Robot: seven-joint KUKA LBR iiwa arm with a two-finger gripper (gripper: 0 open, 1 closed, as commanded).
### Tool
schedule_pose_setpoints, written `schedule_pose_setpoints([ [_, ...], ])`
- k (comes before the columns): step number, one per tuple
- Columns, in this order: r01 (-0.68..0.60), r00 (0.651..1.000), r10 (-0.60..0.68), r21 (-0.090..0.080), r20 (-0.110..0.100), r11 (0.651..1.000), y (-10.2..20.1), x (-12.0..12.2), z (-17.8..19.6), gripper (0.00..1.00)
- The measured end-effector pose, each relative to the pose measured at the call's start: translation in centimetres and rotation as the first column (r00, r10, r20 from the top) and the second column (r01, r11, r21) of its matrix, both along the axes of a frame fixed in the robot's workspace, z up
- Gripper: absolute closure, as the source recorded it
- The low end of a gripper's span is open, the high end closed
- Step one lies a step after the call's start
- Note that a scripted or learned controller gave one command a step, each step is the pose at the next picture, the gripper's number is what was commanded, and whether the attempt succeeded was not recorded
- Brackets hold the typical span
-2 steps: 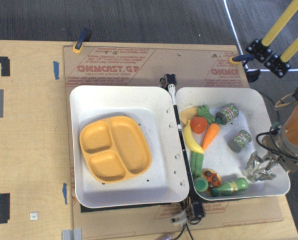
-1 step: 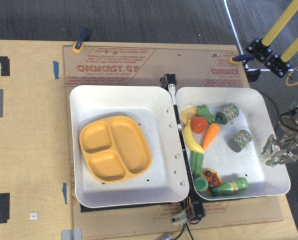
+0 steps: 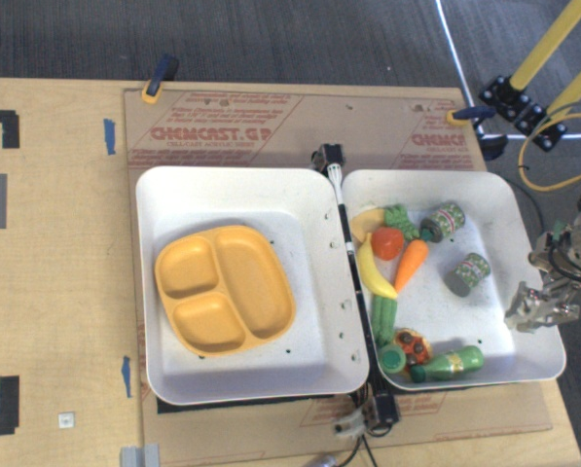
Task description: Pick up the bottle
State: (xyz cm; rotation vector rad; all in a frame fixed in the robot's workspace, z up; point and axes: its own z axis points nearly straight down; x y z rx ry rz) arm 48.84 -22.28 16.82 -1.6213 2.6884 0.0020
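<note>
The bottle (image 3: 449, 364) is green with a red band near its neck. It lies on its side along the front wall of the right bin (image 3: 533, 358). My gripper (image 3: 541, 306) hangs over that bin's right rim, to the right of the bottle and slightly farther back. It is well apart from the bottle and nothing shows in its grasp.
The right bin also holds a banana (image 3: 372, 270), a tomato (image 3: 387, 243), a carrot (image 3: 410, 264), green vegetables (image 3: 383, 314), two small cans (image 3: 444, 222) (image 3: 467, 272) and a small orange toy (image 3: 412, 343). A yellow divided plate (image 3: 224, 287) lies in the left bin (image 3: 163, 193).
</note>
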Motion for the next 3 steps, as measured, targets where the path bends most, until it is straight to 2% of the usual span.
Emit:
schedule_pose_setpoints([
  [1, -0.437, 0.900, 0.437, -0.001, 0.002, 0.900, 1.0, -0.8, 0.6, 1.00],
  [2, -0.759, 0.651, 0.759, -0.002, 0.002, 0.651, 2.0, -0.8, 0.7, 1.00],
  [3, -0.881, 0.473, 0.881, -0.002, 0.000, 0.473, 1.6, -0.8, -8.2, 1.00],
])
